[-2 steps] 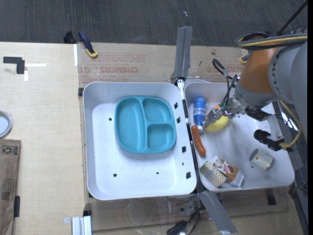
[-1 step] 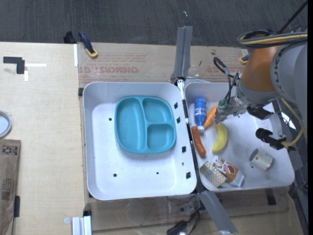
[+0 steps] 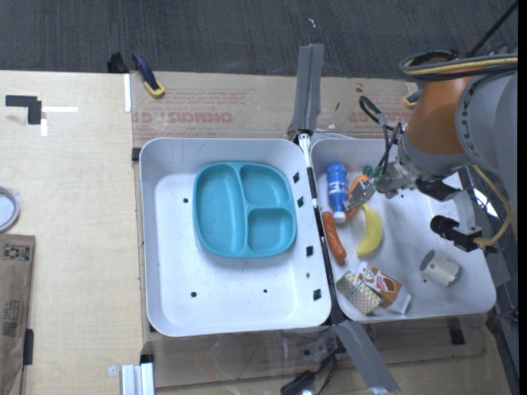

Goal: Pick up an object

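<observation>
1. A small orange object (image 3: 357,194), partly hidden and of uncertain shape (possibly a carrot-like toy), is noted in the upper left part of the right white bin (image 3: 461,299). It lies just beside the blue-and-white plastic bottle (image 3: 336,186) and above the yellow plastic banana (image 3: 371,231).

2. The two-finger gripper (image 3: 368,186) is seen directly at this orange object, touching or just over it. The object is judged to lie immediately to the gripper's lower left in the camera view, with its long axis apparently running on a diagonal toward the lower left; this is not certain.

3. The state of the gripper cannot be told; whether the object is held is not established.

4. The grey arm with the orange band (image 3: 440,122) is reached in from the right, bent down over the right bin's upper half, wrist pointed left and down.

5. Other contents of the right bin are recorded: a red-orange sausage-shaped toy (image 3: 333,237) along the left wall, a printed cardboard carton (image 3: 372,291) at the lower left, a small white cup (image 3: 440,269) lying on its side at the right.

6. In the left white bin (image 3: 165,245) a turquoise three-compartment plastic plate (image 3: 244,209) is noted, well apart from the gripper.

7. Judgement: a grasp attempt on the orange object is in hand; crowding by bottle and banana could spoil it.
</observation>
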{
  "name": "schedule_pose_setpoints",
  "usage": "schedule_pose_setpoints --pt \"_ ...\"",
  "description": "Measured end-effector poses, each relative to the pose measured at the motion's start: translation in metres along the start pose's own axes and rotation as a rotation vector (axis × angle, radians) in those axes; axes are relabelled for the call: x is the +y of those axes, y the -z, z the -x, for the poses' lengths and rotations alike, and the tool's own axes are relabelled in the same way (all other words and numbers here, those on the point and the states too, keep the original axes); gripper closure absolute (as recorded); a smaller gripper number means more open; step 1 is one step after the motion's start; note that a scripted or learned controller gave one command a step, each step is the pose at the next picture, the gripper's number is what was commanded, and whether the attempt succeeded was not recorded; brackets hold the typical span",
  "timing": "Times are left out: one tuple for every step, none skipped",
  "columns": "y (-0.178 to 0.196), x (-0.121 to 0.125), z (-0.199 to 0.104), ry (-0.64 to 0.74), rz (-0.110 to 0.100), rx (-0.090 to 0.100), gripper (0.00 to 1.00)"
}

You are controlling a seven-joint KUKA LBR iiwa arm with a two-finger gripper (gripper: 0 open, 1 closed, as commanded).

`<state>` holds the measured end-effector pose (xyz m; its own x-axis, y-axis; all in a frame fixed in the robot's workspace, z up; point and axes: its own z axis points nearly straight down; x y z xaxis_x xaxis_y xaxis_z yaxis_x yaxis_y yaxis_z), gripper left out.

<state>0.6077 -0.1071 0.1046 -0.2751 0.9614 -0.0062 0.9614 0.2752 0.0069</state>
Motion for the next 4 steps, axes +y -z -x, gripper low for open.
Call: schedule_pose_setpoints --pt "0.0094 0.0003 0.0007 0.002 0.001 -0.002 1.0" --pt "0.0094 0.0003 0.0007 0.002 0.0 -0.002 0.0" --pt "0.0189 0.0006 0.0014 0.004 0.001 -0.003 1.0" --pt "0.0188 0.0006 0.0014 0.004 0.001 -0.003 0.0"
